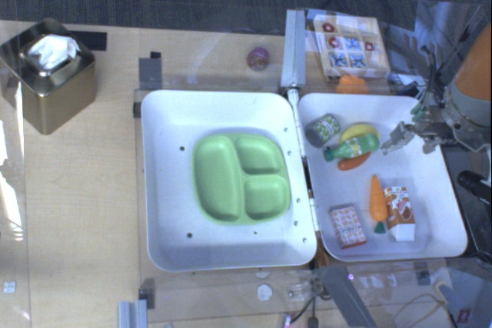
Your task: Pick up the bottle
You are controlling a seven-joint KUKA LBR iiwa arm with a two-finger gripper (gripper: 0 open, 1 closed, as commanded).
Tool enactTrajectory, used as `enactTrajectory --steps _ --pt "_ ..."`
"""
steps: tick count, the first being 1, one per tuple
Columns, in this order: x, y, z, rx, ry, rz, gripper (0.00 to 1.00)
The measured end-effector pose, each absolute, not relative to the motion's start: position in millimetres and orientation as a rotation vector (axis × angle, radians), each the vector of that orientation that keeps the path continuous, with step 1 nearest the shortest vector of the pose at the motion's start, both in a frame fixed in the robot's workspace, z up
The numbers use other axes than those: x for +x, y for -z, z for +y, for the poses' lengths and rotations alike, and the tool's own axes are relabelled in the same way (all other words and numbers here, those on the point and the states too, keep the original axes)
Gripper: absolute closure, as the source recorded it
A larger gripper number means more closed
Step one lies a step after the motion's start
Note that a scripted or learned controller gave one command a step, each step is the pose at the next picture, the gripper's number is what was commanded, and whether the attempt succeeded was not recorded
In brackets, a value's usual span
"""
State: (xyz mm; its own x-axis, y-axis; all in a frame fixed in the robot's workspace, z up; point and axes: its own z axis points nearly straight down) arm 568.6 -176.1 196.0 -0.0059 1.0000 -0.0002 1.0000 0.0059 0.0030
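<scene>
The left bin (161,242) holds a green divided tray (241,177). The right bin (442,234) holds a green bottle (351,147) lying on its side near the top, touching a banana (358,132) and an orange piece (354,163), beside a small can (323,128); lower down lie a carrot (377,201), a carton (398,213) and a small box (347,226). The gripper (400,137) hovers just right of the bottle, holding nothing; whether its fingers are apart cannot be told. The arm (469,100) reaches in from the right.
</scene>
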Motion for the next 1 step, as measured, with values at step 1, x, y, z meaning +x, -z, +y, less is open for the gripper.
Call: enactTrajectory --steps 1 --pt "631.8 -118.4 -153.3 1.961 -0.023 2.420 0.00"
